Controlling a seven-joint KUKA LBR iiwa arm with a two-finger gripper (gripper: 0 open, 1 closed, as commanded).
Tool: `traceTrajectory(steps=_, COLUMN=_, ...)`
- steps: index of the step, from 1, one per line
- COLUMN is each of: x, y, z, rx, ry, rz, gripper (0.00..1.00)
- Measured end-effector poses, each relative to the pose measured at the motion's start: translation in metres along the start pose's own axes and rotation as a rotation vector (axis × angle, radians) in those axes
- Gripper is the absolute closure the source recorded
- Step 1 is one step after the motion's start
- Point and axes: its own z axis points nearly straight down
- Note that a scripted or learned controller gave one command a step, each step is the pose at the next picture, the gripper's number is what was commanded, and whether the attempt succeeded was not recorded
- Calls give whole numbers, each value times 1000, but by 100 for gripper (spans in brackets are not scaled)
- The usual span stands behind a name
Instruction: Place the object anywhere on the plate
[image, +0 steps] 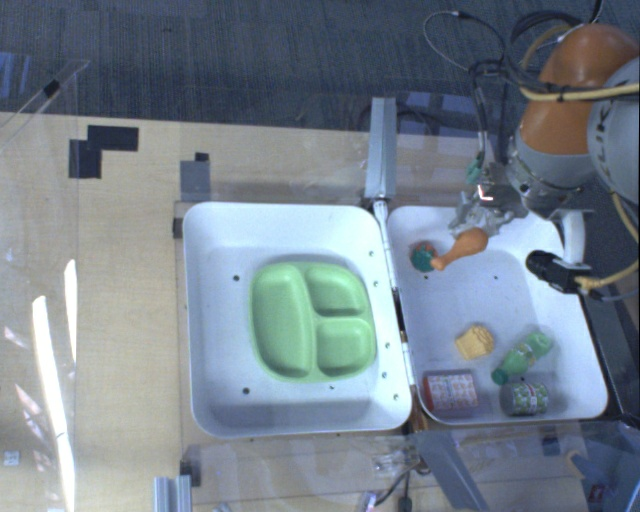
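We found the tool (478, 222) at the far edge of the right bin (590, 385), poised over the thick end of an orange drumstick-shaped toy (462, 246). That end sat right under the fingers, but we could not tell whether they were open or closed on it, so we would not call it held. The toy's slim end pointed toward a small green and red piece (423, 256) lying just beside it near the divider.

The green plate (310, 318) with its three compartments lay in the left bin (205, 400), nothing on it. We judged the step in hand to be the pick, with the carry not yet begun.

The next move, as we saw it, called for a secure hold on the toy, a lift clear of the wall between the bins, and travel left over the plate. A yellow block (475, 341), a green bottle (523, 356), a can (525, 397) and a red box (450, 391) lay well apart, toward the near side.
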Motion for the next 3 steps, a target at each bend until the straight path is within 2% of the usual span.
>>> traceTrajectory(steps=1, x=59, y=-61, z=21, rx=3, ry=2, rz=37, gripper=100)
traceTrajectory(steps=2, x=122, y=-64, z=52, rx=4, ry=3, rz=-127, gripper=100)
traceTrajectory(steps=3, x=121, y=-64, z=52, rx=3, ry=3, rz=-126, gripper=0)
